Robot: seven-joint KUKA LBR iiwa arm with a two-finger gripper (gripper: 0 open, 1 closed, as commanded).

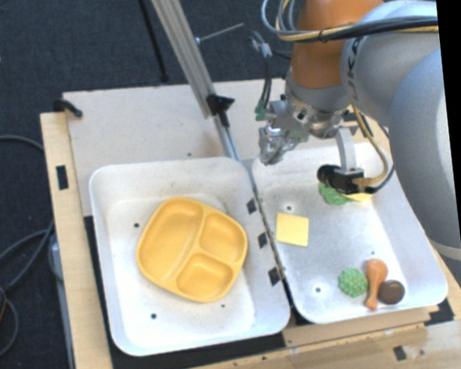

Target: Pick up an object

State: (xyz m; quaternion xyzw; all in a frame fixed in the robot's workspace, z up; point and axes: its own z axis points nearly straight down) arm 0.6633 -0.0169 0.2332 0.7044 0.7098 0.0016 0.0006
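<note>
Inspection found the two-finger gripper (273,152) hanging over the far left corner of the right-hand shallow white plastic bin (399,227), close to the divide between the bins; nothing was seen between its fingers, and whether they stood open or closed could not be told from this angle. All places below are given relative to that right-hand bin. Near its left wall, about midway along, lay the flat square yellow slice, resembling toy cheese (293,229), the nearest candidate for picking. It was judged light and thin, probably stiff plastic or foam, lying flush on the floor, so a grasp would have to pinch two opposite edges; a slip was judged likely. Toward the near right corner sat the small knobbly green piece, resembling toy broccoli (353,282), judged light, rough-surfaced and easier to take across its body. Just beside it lay the tan toy drumstick with a dark brown round end (376,282), judged rigid, smooth and best gripped across its narrow shaft. Against the far side, under the arm's cabling, a green leafy item (333,193) was partly hidden and could not be assessed. The neighbouring left-hand white bin (127,330) held a yellow three-compartment plastic tray (191,248), judged too broad to grip except at its rim.
</note>
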